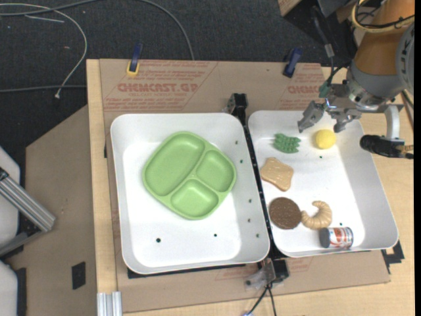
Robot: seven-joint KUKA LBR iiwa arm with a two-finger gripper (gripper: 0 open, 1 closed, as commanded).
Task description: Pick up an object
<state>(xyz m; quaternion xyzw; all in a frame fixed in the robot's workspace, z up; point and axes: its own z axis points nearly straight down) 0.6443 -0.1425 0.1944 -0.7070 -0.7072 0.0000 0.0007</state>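
Two bins sit on the worktop [66,176]. Spread apart and grasping nothing, the fingers of the gripper [327,118] hover over the right bin [375,196], just above the lemon [323,139].

A dark grey carpeted floor [131,18] lies behind the bench, with thin white cables [72,25] trailing across it. The bench top is cardboard-brown board [191,78] — red lettering printed on it — held by two blue clamps [135,58] along its far edge.
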